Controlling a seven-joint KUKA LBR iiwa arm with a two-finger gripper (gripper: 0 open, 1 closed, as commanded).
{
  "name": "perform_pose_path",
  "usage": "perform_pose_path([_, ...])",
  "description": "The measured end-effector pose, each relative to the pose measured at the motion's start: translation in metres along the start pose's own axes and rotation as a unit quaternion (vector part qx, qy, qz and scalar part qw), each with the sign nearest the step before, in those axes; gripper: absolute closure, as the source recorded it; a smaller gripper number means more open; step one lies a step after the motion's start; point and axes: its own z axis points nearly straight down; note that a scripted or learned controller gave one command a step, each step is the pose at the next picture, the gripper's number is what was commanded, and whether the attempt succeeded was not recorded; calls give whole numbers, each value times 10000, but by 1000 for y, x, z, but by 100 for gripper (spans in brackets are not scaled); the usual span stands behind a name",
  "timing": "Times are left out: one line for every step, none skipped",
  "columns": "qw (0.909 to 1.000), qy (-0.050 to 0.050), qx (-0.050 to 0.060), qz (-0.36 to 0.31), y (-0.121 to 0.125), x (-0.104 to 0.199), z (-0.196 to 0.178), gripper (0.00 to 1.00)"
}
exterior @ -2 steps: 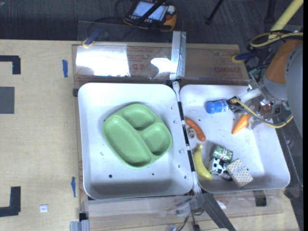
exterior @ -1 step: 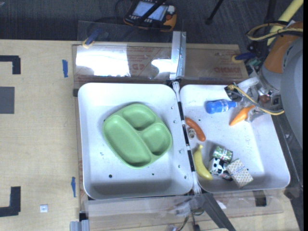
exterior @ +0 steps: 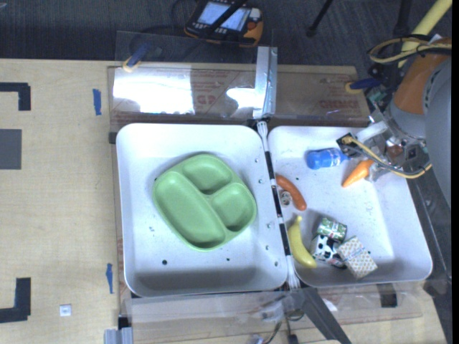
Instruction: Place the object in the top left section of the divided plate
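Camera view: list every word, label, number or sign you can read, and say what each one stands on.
No text in this view can be read.
Handheld device above the bins: lit screen, contents too blurred to read.
Green can in the right bin: printed label, too small to read.
Patterned packet beside it: print too small to read.
Blue bottle: no legible label.
Green divided plate: no markings.

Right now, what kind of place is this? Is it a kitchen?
Probably not a kitchen, more likely a robot lab. A grey robot arm with an orange band reaches over two shallow white bins, one holding a green divided plastic plate, the other toy-like food such as a yellow banana.
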Motion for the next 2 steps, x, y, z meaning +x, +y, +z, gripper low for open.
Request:
perform_pose_path([9994,71,-34,336,-6,-14,0,100])
perform_pose_path([10000,52,-35,-52,-7,-20,0,100])
